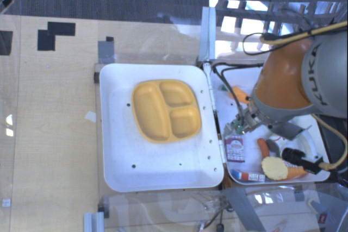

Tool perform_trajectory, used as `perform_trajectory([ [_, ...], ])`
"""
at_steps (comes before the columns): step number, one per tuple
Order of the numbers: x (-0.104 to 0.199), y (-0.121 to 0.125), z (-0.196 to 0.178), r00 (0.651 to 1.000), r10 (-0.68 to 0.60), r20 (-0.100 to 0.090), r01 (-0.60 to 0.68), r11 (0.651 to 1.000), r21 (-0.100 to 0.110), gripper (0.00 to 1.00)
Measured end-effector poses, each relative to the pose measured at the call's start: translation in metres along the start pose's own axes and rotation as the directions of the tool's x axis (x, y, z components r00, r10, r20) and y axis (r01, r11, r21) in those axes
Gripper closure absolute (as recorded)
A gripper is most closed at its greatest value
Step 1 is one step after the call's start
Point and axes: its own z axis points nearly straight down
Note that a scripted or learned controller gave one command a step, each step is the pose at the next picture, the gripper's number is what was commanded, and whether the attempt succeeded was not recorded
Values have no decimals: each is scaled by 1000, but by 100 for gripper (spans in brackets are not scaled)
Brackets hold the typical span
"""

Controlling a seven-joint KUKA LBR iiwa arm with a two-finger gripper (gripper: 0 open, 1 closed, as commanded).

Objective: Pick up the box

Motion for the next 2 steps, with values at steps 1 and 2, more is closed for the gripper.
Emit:
perform_trajectory([
  [1, 0, 0, 0, 1000, 0, 0, 0, 1000, 0, 0],
  [2, -84, -62, 44, 1000, -19, 0, 19, 1000, 3, 0],
])
